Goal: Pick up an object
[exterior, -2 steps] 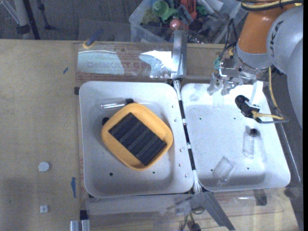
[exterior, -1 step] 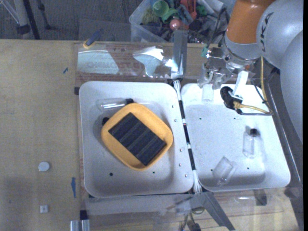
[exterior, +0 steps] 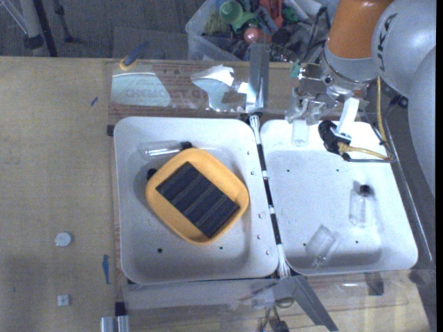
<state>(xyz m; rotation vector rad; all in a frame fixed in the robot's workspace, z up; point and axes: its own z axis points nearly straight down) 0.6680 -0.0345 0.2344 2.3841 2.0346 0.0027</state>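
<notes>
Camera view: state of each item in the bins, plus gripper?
Yellow pad: flat in left bin, dark panel up.
Clear tube: lying behind the pad, left bin.
Small bottle: lying in right bin.
Clear cup: on its side, right bin.
Gripper: above right bin's far edge, holding nothing visible.

Glossy white plastic bins [exterior: 263, 254]; clear plastic bottle [exterior: 358, 206].

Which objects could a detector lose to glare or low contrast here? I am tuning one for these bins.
In the camera view, the clear bottle and clear cup in the right bin nearly vanish against white; another clear item in the left bin likewise. The yellow-framed panel stands out sharply. Reflective sheeting behind the bins glares. The gripper looks soft.
</notes>
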